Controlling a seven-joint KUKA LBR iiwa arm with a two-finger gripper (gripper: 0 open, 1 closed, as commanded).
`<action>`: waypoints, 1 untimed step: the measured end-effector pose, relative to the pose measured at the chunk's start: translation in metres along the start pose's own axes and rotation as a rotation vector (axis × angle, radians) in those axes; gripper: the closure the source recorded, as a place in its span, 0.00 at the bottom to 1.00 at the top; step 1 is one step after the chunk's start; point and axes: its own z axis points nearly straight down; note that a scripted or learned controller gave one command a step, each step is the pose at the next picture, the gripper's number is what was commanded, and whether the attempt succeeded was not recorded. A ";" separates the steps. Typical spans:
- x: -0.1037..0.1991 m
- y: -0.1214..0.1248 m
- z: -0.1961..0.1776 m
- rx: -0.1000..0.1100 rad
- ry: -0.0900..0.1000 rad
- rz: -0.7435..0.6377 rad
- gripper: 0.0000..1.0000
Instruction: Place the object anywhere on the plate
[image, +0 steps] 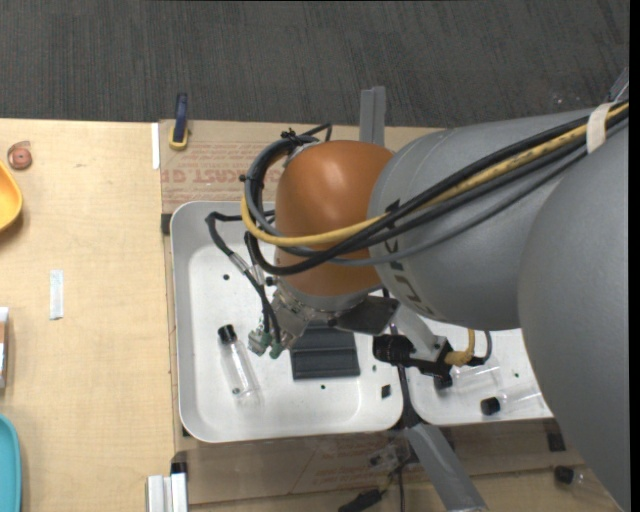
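We see the gripper (268, 342) low over the left bin (186, 300), under the orange band of the arm (330, 215). The wrist hides its tips from us, so we cannot tell whether it is apart, together or clamped on anything.

Just to its left a clear tube (236, 363) with a black cap lies flat on the bin floor, apart from the gripper. Just to its right a dark grey block (325, 356) lies flat as well. We cannot tell which of these two is the task's object. A small black piece (385, 392) sits near the bin's right wall.

In the right bin (525, 408) we make out a clear item (482, 375) and a small black item (490, 406) beside it.

Well apart, at the left edge of the bench (100, 400), a yellow dish (6, 205) and a teal dish (6, 462) are both cut off. We cannot tell which is the plate. Between them lies a small white strip (56, 295), and a pink disc (19, 155) rests near the far corner.
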 end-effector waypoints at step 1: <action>-0.079 0.055 -0.034 -0.002 -0.002 0.038 1.00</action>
